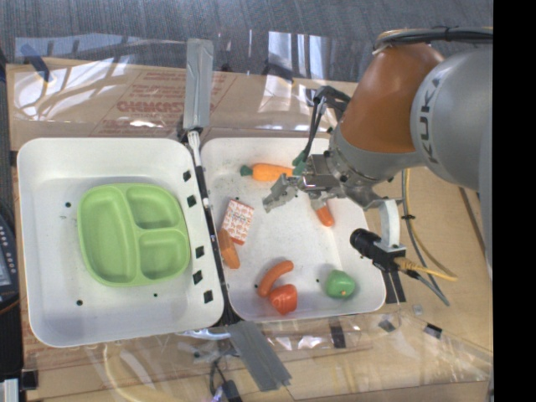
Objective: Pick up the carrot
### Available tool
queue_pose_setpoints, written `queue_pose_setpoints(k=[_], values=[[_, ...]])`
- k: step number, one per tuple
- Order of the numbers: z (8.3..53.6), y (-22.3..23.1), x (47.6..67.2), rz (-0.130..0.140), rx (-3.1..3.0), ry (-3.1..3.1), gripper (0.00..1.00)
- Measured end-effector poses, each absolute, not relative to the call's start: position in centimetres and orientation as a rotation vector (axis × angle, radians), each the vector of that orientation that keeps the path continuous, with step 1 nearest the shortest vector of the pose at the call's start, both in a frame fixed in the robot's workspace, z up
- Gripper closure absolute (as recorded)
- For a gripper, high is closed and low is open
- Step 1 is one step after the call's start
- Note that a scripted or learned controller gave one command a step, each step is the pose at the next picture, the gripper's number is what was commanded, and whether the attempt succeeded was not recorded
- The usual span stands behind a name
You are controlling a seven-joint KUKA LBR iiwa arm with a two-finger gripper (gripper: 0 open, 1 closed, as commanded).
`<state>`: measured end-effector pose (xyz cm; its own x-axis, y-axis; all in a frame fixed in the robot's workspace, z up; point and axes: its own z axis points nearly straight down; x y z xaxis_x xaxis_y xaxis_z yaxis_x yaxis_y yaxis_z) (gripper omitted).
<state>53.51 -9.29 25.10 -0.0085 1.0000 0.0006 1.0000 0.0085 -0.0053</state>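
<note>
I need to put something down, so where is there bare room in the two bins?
Left bin: bare strips around the green tray, widest along the near edge. Right bin: an open patch mid-floor between the small box and the gripper. Its near edge is crowded with food.

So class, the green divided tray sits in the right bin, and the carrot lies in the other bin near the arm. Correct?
No. The camera view shows the green divided tray in the left bin; the carrot lies in the other bin, near the arm.

A single fixed camera looks down at a slant on the bench — both white bins (33, 224) fit in frame, fairly close — with the arm (419, 107) entering from the right.
</note>
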Motion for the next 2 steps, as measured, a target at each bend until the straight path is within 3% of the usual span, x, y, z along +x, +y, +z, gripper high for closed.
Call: queue_pose_setpoints(k=[1, 2], values=[[25.5, -13.5, 63.5, 0.003, -2.043, -2.385, 0.0], [16.0, -14.8, 65.6, 0.009, -2.051, -2.371, 0.0]])
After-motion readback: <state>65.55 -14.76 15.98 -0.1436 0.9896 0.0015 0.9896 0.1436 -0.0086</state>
